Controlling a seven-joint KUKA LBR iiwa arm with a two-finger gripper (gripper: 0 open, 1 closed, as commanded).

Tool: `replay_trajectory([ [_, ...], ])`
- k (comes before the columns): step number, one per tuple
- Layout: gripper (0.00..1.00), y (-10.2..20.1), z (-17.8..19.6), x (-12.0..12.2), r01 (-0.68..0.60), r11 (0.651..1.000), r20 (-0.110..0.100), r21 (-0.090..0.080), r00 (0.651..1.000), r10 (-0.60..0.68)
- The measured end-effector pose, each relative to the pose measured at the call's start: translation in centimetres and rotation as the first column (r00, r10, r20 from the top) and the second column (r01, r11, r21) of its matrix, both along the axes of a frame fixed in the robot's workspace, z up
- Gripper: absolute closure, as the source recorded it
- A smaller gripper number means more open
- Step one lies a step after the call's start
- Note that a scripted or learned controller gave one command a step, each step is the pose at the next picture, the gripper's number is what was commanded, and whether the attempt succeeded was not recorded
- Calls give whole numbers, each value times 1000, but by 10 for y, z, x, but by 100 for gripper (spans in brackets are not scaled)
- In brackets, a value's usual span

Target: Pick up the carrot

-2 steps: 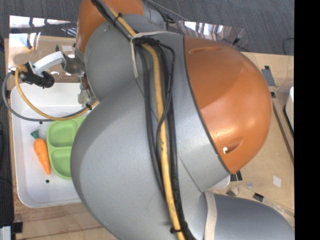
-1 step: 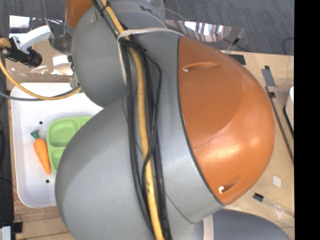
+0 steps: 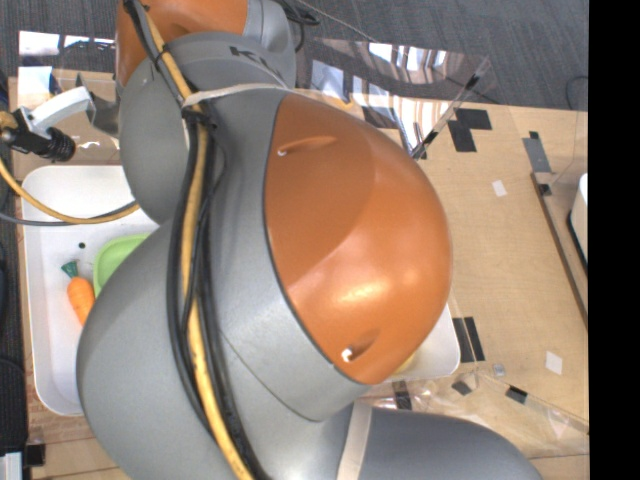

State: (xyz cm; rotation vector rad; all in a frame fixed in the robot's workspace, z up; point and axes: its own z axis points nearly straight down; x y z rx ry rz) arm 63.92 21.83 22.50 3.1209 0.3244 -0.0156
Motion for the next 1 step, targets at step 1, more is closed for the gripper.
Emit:
replay_trajectory([
  [1,100,1,-137,-31,-159,987,-2,6,987,159],
])
